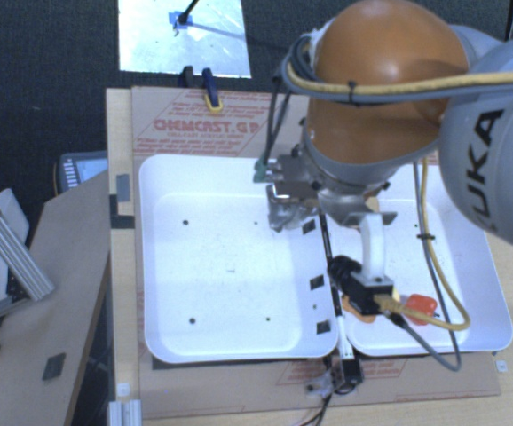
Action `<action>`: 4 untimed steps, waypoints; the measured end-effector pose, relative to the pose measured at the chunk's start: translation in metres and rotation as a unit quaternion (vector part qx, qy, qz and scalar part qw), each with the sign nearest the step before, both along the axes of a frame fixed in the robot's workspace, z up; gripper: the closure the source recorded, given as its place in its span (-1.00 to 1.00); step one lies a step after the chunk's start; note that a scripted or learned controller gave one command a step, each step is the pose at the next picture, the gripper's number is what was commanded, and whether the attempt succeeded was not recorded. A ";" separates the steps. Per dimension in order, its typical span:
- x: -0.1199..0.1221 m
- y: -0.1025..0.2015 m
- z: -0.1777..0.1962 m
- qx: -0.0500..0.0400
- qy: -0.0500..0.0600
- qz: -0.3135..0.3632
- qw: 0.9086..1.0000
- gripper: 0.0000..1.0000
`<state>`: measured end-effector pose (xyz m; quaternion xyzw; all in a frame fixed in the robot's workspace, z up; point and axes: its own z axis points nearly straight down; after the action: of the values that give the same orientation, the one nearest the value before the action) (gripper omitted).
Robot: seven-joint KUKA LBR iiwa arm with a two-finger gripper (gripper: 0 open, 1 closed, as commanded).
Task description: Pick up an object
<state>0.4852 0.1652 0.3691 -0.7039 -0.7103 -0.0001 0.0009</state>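
One arm (492, 149) angled down, pincer (283, 215) over left bin (203, 264) rim.

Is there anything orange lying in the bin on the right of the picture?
Yes, a small orange object lies on the white floor of the right bin, near its front rim.

The pale bench (505, 389) carried a cardboard sheet (194, 127) printed with red lettering, which showed as a strip beyond the jaws of the gripper (285, 213), at the far side. On the cardboard lay two shallow white bins, side by side and touching. The left bin (212, 273) spread beneath the jaws and away to the view's left. The right bin (474, 273) lay on the arm's side of them. A clamp (210, 91) gripped the cardboard's far edge.
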 end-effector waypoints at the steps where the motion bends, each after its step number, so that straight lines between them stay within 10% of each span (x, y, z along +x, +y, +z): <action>1: 0.002 -0.058 0.167 0.002 -0.012 -0.006 1.000 1.00; 2: 0.036 -0.057 0.016 -0.002 0.006 -0.005 1.000 1.00; 3: 0.000 0.002 0.084 0.001 -0.004 0.001 1.000 1.00; 4: 0.002 -0.001 0.092 0.000 -0.003 -0.001 1.000 1.00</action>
<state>0.4872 0.1640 0.4614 -0.7047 -0.7095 -0.0025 -0.0010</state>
